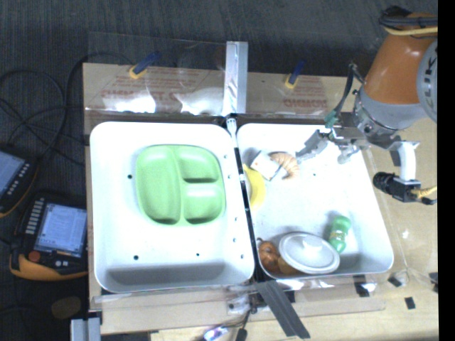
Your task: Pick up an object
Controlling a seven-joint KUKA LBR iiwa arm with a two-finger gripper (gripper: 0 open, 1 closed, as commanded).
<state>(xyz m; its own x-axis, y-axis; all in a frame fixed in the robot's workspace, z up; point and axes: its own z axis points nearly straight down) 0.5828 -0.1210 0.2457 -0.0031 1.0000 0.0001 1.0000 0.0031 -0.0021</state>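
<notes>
At the upper right of the frame, the end effector hangs over the back of the right bin, its fingers spread with nothing between them, so the pick is judged not yet made. Candidate objects lie in that bin: a small tan and white item just left of the fingertips, a yellow piece against the left wall, a white lidded bowl and a green bottle toward the front. Remaining steps are descent, closure and lift; the green divided plate rests in the left bin.
</notes>
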